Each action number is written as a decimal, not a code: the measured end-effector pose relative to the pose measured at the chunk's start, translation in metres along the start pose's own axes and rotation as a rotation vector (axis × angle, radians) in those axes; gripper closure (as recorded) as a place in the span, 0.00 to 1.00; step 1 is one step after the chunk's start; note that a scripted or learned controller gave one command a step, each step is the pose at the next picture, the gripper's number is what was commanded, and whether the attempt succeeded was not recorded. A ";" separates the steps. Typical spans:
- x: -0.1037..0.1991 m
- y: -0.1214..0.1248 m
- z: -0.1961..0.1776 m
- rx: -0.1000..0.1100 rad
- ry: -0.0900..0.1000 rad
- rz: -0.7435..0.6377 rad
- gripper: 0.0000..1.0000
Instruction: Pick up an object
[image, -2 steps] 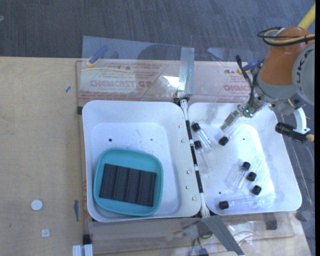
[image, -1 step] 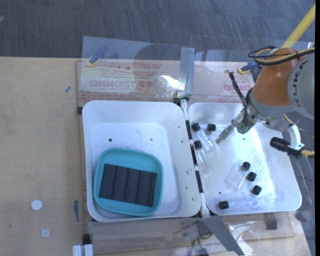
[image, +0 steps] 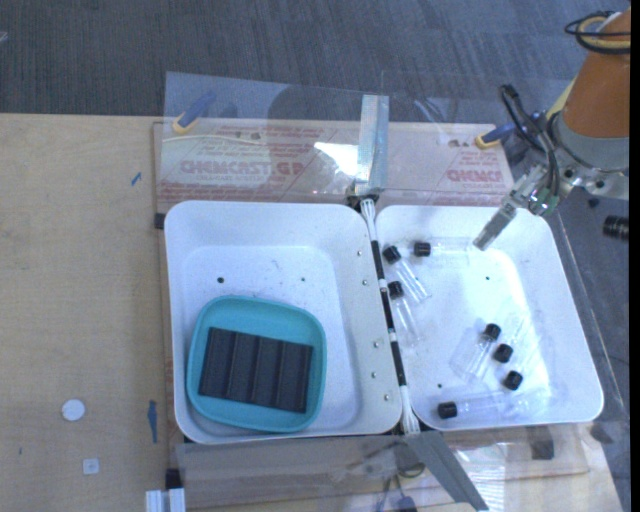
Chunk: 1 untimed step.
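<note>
Vials (image: 487, 345), clear with black caps, are lying scattered in the right bin (image: 575, 330). The claw (image: 492, 232) is hanging over its far edge; I cannot tell its state. Being slick and round, they are likely rolling away under a closing pinch.
</note>
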<state>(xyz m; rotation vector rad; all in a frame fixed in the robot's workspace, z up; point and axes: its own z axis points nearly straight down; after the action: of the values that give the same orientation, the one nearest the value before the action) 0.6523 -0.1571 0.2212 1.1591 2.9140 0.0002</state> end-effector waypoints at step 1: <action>0.020 -0.028 0.125 -0.001 0.003 -0.077 0.00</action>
<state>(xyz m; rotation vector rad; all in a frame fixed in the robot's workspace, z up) 0.6188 -0.1642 0.0956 1.0473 2.9584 0.0022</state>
